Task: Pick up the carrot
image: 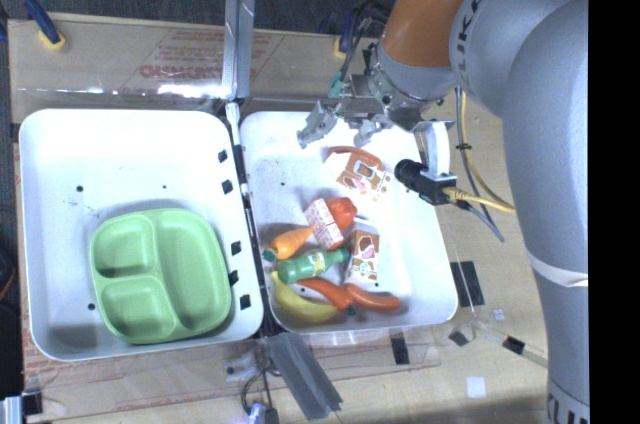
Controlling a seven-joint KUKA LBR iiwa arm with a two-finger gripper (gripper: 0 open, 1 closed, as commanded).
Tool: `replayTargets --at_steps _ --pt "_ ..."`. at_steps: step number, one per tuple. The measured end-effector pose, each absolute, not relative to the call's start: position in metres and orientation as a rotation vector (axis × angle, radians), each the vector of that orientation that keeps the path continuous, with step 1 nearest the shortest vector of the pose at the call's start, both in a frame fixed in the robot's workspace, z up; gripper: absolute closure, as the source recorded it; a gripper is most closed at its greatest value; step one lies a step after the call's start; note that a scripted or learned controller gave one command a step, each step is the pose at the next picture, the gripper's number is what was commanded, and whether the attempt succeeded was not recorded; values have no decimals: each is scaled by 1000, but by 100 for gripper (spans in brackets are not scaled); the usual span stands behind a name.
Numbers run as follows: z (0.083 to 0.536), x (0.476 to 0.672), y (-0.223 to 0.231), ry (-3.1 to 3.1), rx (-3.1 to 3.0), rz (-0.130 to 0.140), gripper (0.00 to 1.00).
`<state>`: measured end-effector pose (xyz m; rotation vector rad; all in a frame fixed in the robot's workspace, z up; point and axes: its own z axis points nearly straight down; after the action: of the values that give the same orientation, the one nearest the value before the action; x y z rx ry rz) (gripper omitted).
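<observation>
Currently the gripper point(345, 124) hangs over the far end of the right bin point(275, 167), fingers spread, nothing between them. The carrot point(291, 241) lies nearer the bin's front, touching the green bottle point(312, 264), well apart from the gripper.

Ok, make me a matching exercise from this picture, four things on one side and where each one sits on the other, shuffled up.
Things:
1. green divided plate
2. banana
3. gripper
4. green bottle

Places:
A. over the far end of the right bin
B. in the left bin
C. at the near edge of the right bin, under the pile
D. in the middle of the pile, next to the small orange carrot

Pairs: 1-B, 2-C, 3-A, 4-D
</observation>
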<state>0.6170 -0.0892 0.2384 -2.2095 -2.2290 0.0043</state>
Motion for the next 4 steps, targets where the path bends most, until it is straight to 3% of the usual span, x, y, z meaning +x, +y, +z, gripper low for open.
replayTargets --at_steps 1,2,3,4 --pt "191 532 -72 -2225 -2212 6 0" --pt "120 527 -97 -2654 -1726 -17 0" --pt "113 513 -109 -2938 -1266 -18 0" --pt "192 510 -82 -2771 -1483 -1 0"
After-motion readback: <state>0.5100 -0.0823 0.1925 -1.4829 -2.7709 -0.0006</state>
